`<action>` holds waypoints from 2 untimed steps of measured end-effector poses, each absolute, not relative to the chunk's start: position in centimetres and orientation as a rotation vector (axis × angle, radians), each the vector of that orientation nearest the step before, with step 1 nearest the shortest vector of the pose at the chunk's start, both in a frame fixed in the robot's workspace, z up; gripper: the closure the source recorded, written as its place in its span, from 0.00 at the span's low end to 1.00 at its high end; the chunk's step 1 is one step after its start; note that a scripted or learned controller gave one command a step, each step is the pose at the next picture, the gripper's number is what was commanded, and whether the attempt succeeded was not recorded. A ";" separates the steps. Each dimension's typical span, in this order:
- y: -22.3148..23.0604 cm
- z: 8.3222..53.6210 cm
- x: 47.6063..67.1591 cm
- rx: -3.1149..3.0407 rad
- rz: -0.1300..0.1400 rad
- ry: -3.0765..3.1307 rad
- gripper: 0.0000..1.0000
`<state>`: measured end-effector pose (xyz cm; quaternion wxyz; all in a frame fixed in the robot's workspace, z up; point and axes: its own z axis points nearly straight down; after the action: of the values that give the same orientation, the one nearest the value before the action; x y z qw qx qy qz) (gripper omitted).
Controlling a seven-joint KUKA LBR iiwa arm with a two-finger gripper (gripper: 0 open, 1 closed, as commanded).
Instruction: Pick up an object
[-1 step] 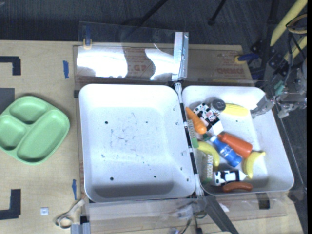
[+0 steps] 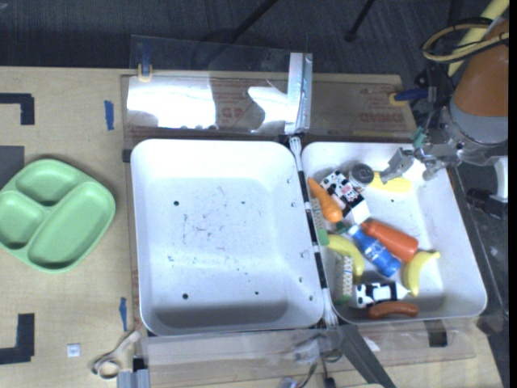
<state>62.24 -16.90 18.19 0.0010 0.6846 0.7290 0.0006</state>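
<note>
The gripper (image 2: 401, 162) is hovering over the right bin (image 2: 462, 241), its grip unreadable from here. The objects are lying heaped below – carrot (image 2: 326, 201), orange bottle (image 2: 391, 237), banana (image 2: 417, 268). It should be descending on something isolated – probably the orange bottle
</note>
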 end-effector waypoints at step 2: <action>-17.6 8.8 66.7 1.897 -0.001 2.500 0.00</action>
<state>66.73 -17.58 8.79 0.0016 0.6044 0.7967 -0.0005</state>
